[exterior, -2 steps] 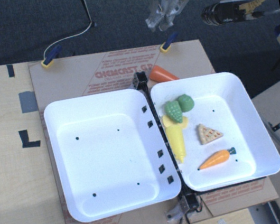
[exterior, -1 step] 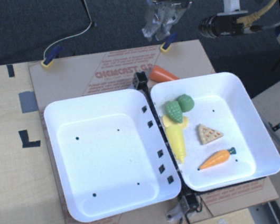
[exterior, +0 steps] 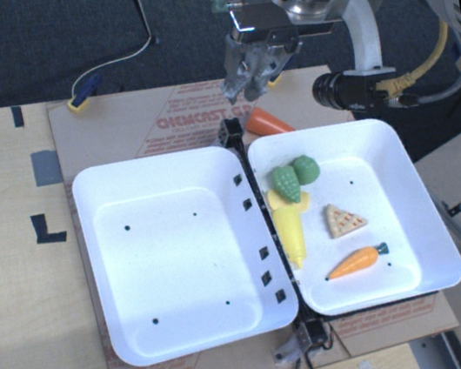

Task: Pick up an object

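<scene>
The right bin (exterior: 384,152) holds a yellow banana-like piece (exterior: 292,230) against its left wall, with two green pieces (exterior: 294,177) at its upper end. To their right lie a tan wedge-shaped piece (exterior: 344,221) and an orange carrot (exterior: 353,263) with a green tip. My gripper (exterior: 246,88) hangs above the bench just beyond the bins' far edge, near the divider. Nothing shows between its fingers. An orange object (exterior: 268,120) lies on the bench right below it, outside the bins.
The left bin (exterior: 103,210) sits beside the right one on a brown board (exterior: 175,122). A white cable with a blue and yellow plug (exterior: 83,90) lies at the far left. A black cylinder (exterior: 346,90) on the arm juts over the right bin's far edge.
</scene>
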`<state>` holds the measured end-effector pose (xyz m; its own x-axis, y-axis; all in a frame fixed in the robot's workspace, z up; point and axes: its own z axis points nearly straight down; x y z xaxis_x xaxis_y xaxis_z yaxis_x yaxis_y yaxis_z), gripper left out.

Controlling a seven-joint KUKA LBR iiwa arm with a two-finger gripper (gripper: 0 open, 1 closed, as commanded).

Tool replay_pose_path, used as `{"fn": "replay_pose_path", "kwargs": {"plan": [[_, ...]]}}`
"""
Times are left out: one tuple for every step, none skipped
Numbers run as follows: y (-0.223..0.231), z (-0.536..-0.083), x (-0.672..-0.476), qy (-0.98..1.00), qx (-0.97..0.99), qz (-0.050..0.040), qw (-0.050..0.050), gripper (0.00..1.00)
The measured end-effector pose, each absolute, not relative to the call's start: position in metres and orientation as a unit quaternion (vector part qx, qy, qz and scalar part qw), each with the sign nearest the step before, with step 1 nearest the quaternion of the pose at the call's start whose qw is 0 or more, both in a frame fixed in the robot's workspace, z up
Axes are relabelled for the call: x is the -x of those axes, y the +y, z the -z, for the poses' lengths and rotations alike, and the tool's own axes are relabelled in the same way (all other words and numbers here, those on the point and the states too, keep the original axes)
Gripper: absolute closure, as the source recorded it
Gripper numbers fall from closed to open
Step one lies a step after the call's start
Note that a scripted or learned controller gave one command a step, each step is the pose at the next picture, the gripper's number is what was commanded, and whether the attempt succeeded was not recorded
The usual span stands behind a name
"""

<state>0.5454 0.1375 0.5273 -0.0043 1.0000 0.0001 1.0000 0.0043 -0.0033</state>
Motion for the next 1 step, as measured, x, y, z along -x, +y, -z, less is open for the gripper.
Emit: {"fn": "replay_pose_path", "kwargs": {"plan": [[0.17,-0.5353,-0.5084,-0.709,0.705,-0.0005,0.001,1.0]]}}
